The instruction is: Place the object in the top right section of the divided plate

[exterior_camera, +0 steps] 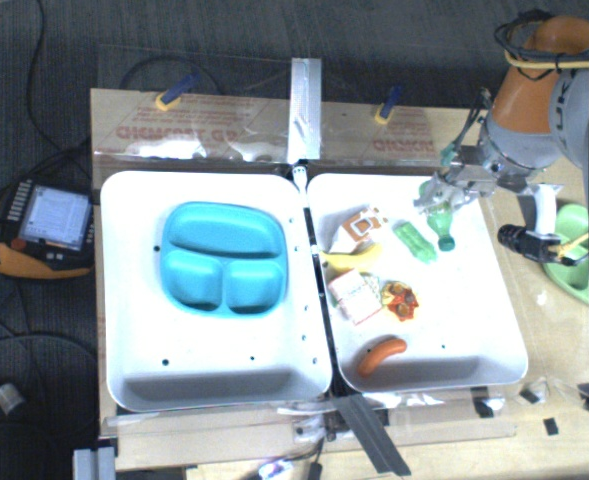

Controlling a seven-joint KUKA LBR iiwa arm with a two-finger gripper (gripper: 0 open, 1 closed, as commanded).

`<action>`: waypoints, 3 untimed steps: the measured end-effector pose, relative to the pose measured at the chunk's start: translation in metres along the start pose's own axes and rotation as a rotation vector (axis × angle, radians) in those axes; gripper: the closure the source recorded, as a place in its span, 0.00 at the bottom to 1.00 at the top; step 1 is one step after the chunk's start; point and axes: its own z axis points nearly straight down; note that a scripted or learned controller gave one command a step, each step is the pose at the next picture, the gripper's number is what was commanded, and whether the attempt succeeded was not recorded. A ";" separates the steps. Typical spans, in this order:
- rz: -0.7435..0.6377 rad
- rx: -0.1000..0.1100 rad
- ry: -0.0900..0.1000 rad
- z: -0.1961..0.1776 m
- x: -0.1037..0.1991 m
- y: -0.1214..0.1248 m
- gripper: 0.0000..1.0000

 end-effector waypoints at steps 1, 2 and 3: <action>0.000 0.000 0.000 0.000 0.000 0.000 0.00; -0.004 -0.008 0.002 0.068 0.068 -0.003 0.00; 0.037 0.001 0.006 0.017 0.165 -0.044 0.00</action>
